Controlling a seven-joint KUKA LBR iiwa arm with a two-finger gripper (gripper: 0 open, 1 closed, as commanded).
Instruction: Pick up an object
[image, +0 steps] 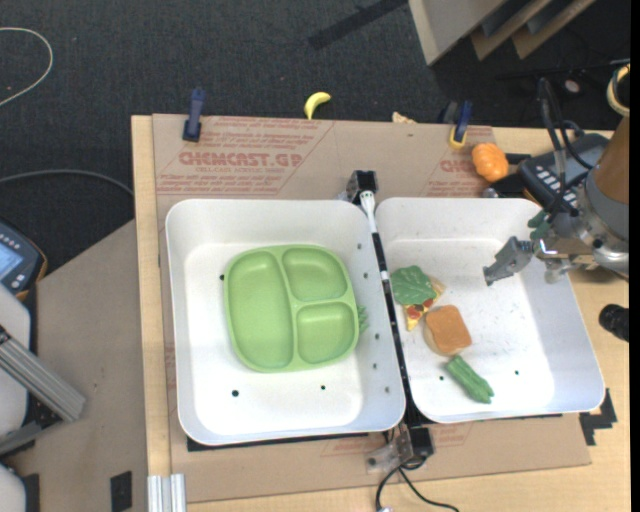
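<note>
two bins side by side, gripper hanging over the right bin. can't tell how wide it's open, nothing visibly held. toy food pile sits down-left of it, well apart.

Two shallow white plastic bins sit side by side on a brown cardboard sheet. The left bin holds a green three-compartment plastic tray. In the right bin, near the shared wall, lie a green leafy toy, an orange-brown bread-shaped toy just before it, and a green pod-shaped toy nearest the front. The grey two-finger gripper hangs above the right bin's rear right part.
</note>
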